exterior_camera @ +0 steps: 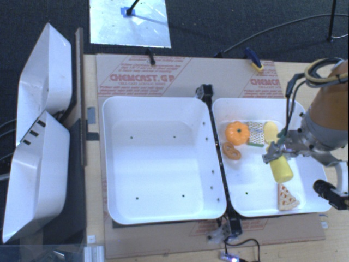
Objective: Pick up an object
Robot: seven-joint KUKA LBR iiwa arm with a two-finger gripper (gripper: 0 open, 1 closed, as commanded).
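Note:
The right bin [251,185] holds several objects. An orange pumpkin-like toy [237,132] sits near its back left, with an orange ring [232,152] just in front of it. A grey-green block [255,133] and a pale yellow piece [270,131] lie beside the pumpkin. A yellow cylinder [283,171] lies in the middle right, and a pizza-slice toy [287,197] rests near the front right corner. My gripper [275,150] hangs low over the bin, right at the cylinder's upper end and touching or nearly touching it. The arm covers the bin's right side.
The left bin [158,168] sits beside it, joined by a black divider clamp [205,90]. Two spare white bins [43,75] lean off the bench at far left. A metal plate [130,15] lies behind the bench. A blue clamp [253,59] sits at the back edge.

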